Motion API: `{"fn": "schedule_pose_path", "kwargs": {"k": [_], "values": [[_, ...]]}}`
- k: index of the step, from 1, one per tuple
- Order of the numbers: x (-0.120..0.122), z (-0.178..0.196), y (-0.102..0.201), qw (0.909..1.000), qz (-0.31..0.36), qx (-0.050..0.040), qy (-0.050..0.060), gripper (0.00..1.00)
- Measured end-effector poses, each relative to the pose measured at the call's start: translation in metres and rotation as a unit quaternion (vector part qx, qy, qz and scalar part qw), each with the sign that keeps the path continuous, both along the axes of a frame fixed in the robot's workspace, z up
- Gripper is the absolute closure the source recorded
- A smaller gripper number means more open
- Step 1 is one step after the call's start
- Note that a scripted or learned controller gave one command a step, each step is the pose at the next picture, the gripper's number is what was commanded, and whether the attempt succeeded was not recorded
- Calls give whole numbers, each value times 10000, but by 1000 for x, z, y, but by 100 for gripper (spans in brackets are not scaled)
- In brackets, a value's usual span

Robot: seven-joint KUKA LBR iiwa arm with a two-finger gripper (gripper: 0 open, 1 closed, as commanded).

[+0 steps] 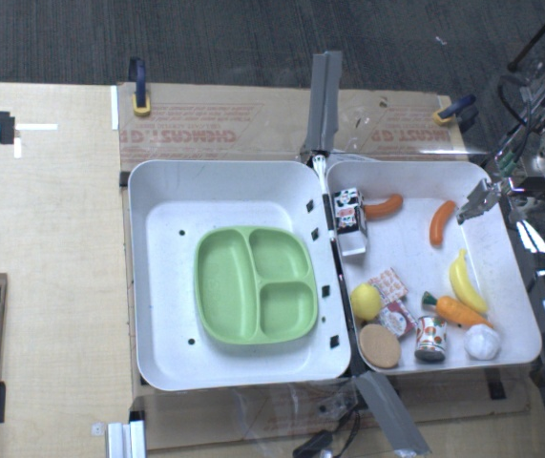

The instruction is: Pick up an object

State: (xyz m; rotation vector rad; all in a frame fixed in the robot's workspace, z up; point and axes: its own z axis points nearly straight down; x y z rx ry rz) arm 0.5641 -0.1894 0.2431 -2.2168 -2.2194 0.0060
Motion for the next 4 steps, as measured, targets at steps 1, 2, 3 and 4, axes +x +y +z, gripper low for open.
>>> {"fn": "schedule_pose_path", "kwargs": {"k": [1, 2, 3, 4], "values": [[36, -139, -22, 9997, -250, 36, -10, 0], [64, -153, -16, 9990, -441, 39, -16, 0], [63, -146, -19, 9991, -430, 12, -6, 100], [95, -53, 38, 9950, -1001, -14, -14, 100]]}}
